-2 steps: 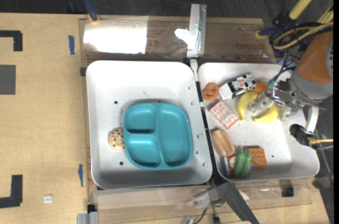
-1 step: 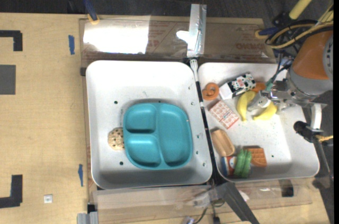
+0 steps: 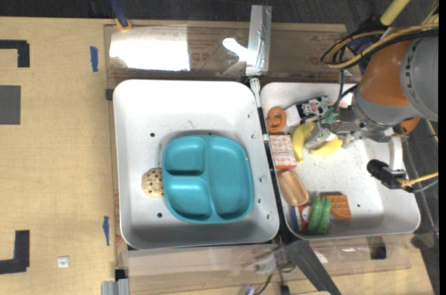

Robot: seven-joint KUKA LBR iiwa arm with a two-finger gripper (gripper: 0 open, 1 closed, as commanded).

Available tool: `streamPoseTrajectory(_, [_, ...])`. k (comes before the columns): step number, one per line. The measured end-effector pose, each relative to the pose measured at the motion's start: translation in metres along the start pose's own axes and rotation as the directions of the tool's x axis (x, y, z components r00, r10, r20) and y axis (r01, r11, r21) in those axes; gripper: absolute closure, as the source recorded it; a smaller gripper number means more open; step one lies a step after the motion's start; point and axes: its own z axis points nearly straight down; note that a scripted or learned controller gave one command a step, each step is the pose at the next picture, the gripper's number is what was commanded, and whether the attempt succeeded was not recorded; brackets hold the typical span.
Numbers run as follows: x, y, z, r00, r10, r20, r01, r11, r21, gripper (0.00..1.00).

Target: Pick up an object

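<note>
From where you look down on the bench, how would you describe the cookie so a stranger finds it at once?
Look at the left white bin, which holds a big teal divided tray. The cookie lies against that tray's left edge. It is small, round and pale brown with dark specks, and it is the sole loose item in that bin.

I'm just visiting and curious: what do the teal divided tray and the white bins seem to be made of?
Teal divided tray: looks like moulded plastic, semi-matte, judging by its even colour and soft rounded compartment edges.
White bins, left and right: probably plastic too, or maybe painted metal; smooth, slightly glossy, with rounded corners.
</note>
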Motion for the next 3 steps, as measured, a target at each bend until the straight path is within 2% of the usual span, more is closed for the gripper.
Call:
streamPoseTrajectory(1, [-0.014, -0.008, -0.012, 0.974, 0.228, -0.002, -0.228, 0.974, 0.002, 0.00])
streamPoseTrajectory(2, [0.017, 0.036, -0.004, 0.995, -0.102, 0.008, 0.102, 0.995, -0.010, 0.00])
streamPoseTrajectory(3, [0.031, -0.018, -0.012, 0.883, -0.470, 0.000, 0.470, 0.883, 0.000, 0.00])
